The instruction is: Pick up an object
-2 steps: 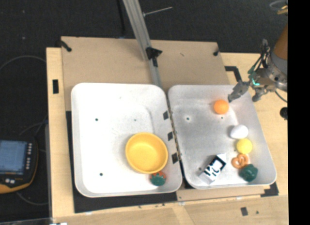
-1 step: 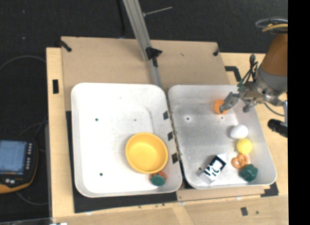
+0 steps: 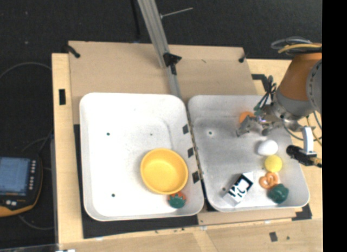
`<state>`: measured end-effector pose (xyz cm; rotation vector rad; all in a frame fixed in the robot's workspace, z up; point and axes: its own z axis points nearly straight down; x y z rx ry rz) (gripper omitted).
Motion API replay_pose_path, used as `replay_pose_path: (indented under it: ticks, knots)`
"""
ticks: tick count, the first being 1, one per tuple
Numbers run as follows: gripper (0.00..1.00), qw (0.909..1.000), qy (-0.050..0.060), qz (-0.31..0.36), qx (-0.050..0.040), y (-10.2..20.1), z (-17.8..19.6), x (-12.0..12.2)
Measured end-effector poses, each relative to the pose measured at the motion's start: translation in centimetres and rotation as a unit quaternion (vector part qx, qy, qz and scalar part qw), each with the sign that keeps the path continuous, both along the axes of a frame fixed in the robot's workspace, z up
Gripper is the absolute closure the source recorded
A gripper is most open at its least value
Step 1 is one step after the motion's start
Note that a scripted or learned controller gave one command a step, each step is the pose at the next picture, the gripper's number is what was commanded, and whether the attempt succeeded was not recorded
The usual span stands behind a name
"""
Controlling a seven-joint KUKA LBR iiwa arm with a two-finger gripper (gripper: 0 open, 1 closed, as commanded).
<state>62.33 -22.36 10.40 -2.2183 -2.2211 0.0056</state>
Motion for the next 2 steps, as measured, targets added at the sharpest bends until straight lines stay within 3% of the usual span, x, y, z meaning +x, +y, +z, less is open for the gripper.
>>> replay_pose_path:
  ticks: [1, 2]
  knots:
    - [0.0, 1.0, -0.002, 0.0, -0.0008, -0.1, -0.2, 0.0]
    - [1.0, 1.0, -0.004, 0.0, -0.002, -0.2, 1.0, 0.1]
